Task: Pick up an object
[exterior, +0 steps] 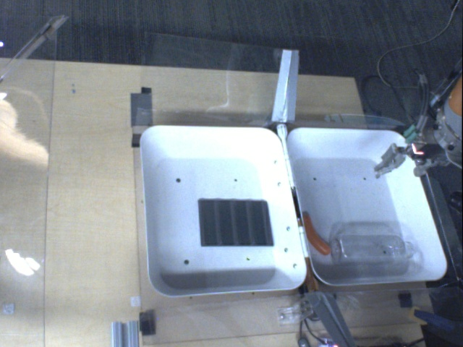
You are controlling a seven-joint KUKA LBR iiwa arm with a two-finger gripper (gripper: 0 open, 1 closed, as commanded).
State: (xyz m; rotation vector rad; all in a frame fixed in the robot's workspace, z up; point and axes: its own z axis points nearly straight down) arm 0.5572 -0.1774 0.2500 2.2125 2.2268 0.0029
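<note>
Overhead slanted look at a pale wooden table [87, 215] carrying two shallow white bins side by side.

Left bin [166, 165], centre of the frame: a dark grey ribbed rectangular block [235, 222] lying flat near the middle of its floor, well apart from every wall.

Right bin [340, 157], right of centre: a clear plastic bottle [370, 246] lying on its side in the lower part, close to the bottom wall (hard to make out against the white floor). Just left of the bottle, a slim orange object [315, 236], carrot-like in shape, lying at a slant along the bin's left wall; touching the bottle or only beside it, cannot tell.

At the right edge of the frame, upper part of the right bin: the arm's gripper [406, 161], with two thin fingers [387, 160] spread apart and nothing between them, poised near the bin's upper right corner, well apart from the bottle and the orange object.

A grey metal bar [285, 85] standing at the top seam between the two bins. Dark carpet [217, 6] across the top of the frame. Cables [405, 49] trailing in the upper right.
</note>
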